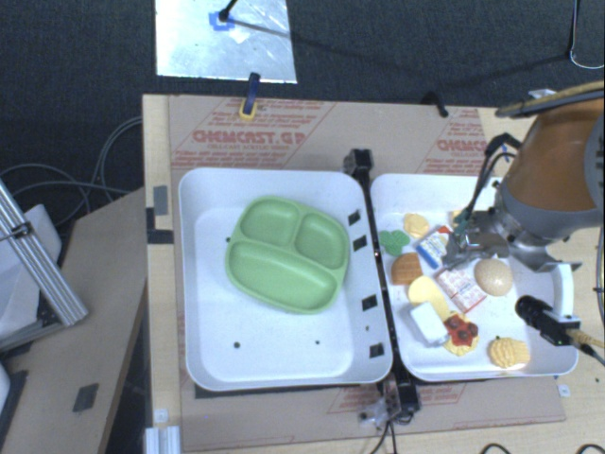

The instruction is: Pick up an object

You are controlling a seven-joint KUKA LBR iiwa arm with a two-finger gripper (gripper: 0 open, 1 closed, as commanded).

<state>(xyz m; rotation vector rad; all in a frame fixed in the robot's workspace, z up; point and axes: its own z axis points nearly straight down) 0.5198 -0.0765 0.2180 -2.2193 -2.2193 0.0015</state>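
Note:
The right bin holds several toy foods. Among them are a yellow piece, a green piece, a brown bun, a blue and white packet and a red and white packet. There are also a beige ball, a yellow wedge, a white block, a red and yellow slice and a yellow corn piece. My gripper hangs low over the bin's middle, between the blue packet and the beige ball, just above the red and white packet.
A green divided plate lies in the left bin. A black divider runs between the bins. The grey and orange arm covers the right bin's far right part. A black fitting sits near the corn piece.

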